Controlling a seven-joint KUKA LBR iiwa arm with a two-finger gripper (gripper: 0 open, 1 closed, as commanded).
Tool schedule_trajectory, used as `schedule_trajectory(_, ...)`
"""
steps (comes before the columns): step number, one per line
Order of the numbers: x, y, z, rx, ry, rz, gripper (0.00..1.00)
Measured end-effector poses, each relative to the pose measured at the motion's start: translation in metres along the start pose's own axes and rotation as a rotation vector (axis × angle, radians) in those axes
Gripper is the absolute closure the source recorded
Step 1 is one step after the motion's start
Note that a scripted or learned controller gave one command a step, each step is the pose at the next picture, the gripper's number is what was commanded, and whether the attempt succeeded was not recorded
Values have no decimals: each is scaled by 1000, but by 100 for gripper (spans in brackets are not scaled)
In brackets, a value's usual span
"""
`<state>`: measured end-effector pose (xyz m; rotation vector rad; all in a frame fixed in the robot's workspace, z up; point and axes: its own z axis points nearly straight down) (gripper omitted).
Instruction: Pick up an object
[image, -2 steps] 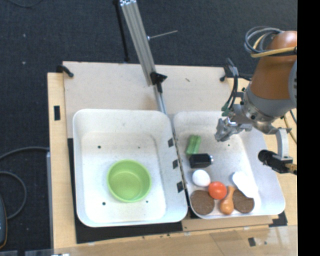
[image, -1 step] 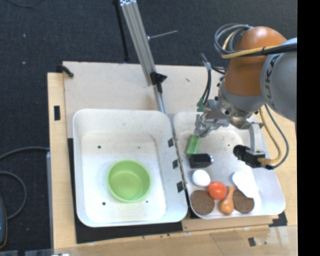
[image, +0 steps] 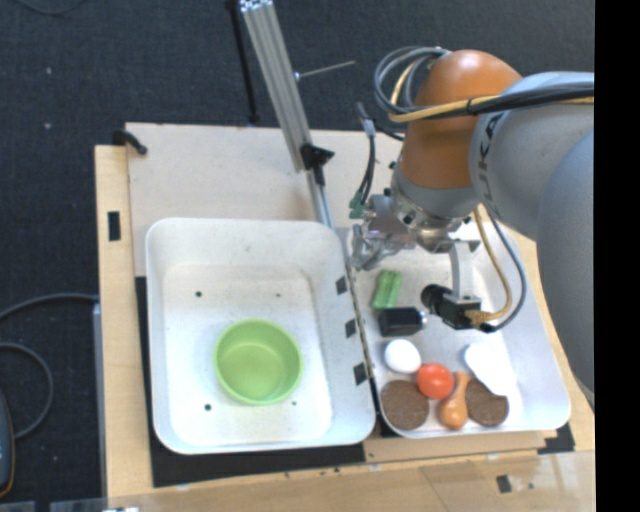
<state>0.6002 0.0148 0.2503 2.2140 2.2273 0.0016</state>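
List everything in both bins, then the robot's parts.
bowl: 1, green, left bin
block: 1, green, right bin, near its top left
black piece: 1, black, below the block
egg: 1, white, right bin
ball: 1, red, right of the egg
discs: 2, brown, right bin's bottom edge
orange piece: 1, orange, between the discs
white piece: 1, white, right side of right bin
arm: 1, grey with orange band, from the right
tool: 1, above the block
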Motion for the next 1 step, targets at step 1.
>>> schedule_trajectory(1,51,10,13,-1,0,0,100)
